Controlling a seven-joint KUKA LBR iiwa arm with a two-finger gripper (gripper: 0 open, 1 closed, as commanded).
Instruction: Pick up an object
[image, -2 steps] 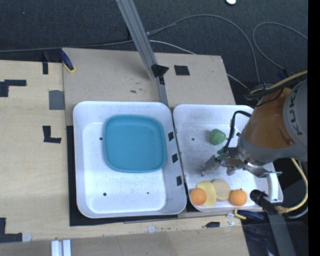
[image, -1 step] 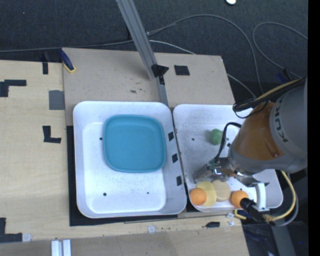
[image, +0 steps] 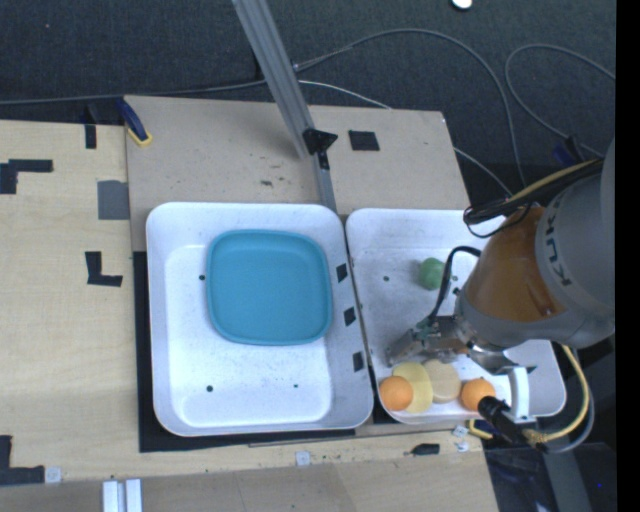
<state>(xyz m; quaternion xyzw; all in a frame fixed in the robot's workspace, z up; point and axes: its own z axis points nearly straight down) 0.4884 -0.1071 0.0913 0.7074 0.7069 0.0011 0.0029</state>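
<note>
Low in the right bin (image: 380, 240) hangs the gripper (image: 415, 345), just above a pale yellow round object (image: 432, 385); whether it is released or clenched I cannot tell. Orange balls (image: 397, 392) flank that object, a green ball (image: 431, 272) lies beyond.

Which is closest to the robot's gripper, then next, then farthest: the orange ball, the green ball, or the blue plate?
From the gripper:
1. Orange ball, just below it at the right bin's front.
2. Green ball, farther up in the same bin.
3. Blue plate, over in the left bin.
</note>
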